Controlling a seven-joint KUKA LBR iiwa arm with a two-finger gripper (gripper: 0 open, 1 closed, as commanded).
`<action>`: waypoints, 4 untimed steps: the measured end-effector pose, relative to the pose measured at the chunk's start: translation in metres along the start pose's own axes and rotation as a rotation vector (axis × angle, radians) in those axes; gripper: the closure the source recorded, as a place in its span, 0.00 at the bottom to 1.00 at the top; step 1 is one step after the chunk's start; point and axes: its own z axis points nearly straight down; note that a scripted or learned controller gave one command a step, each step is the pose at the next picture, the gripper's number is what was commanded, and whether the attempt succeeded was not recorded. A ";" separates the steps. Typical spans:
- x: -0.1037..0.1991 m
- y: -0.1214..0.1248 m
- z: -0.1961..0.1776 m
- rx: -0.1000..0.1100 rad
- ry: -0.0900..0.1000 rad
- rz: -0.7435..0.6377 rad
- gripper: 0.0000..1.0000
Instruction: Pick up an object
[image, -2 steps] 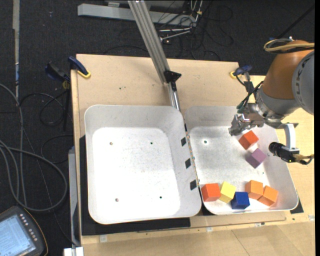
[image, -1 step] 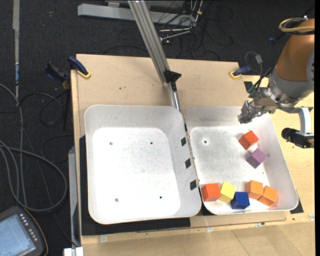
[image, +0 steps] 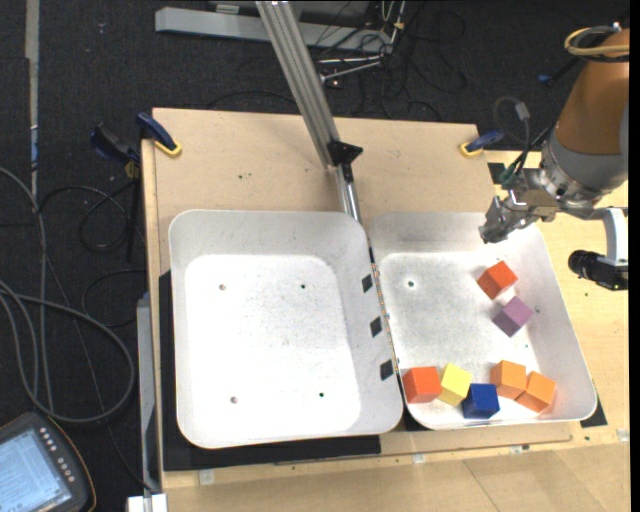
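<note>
The claw (image: 497, 228), maybe empty though I cannot tell, hangs above the orange block (image: 497, 279) and must go down.

This is a robot lab. A robot arm (image: 590, 110) reaches over a wooden bench (image: 260, 170) held by clamps (image: 155, 133). Loose cables (image: 60, 300) lie on the dark floor beside a small screen (image: 30, 470).
</note>
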 end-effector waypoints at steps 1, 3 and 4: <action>0.057 0.002 0.011 0.005 0.004 -0.005 1.00; 0.170 0.011 0.022 0.003 0.004 -0.006 1.00; 0.224 0.007 0.001 0.001 0.004 -0.006 1.00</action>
